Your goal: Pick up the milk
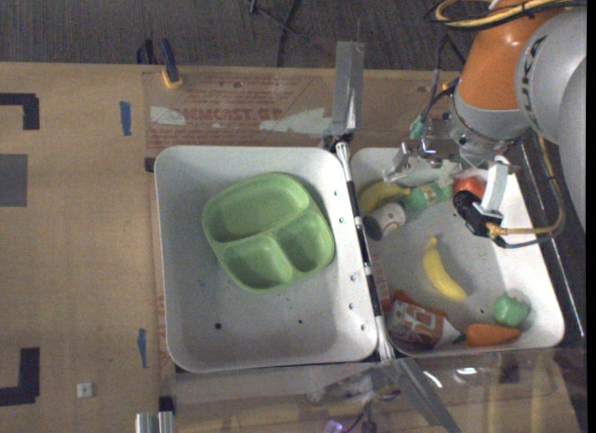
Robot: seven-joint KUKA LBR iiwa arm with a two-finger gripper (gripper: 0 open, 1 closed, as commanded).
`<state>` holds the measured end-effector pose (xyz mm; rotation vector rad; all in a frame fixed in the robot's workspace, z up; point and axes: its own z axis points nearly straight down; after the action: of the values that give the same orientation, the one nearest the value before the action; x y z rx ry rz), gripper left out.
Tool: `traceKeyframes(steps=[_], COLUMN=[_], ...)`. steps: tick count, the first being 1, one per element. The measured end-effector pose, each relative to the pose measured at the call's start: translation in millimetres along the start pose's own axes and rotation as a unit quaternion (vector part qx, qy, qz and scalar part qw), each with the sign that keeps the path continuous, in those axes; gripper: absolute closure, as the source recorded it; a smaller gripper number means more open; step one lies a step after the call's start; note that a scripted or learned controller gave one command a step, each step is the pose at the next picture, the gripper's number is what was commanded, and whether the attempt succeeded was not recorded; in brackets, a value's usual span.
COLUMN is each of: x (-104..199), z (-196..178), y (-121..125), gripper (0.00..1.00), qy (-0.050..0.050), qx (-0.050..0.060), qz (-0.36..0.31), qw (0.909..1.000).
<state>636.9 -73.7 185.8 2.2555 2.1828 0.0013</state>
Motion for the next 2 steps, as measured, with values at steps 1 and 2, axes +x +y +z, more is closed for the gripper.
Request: traceKeyframes(steps=[1, 2], x=[-83.0, 22.8], z=[65.2, 0.9], y=[-109.0, -69.1], gripper=[0.00, 0.00], qy=[0.000, 0.001], qx=[0.001, 0.001], qz=[-0.044, 0.056], qw=[0.9990, 0.9984])
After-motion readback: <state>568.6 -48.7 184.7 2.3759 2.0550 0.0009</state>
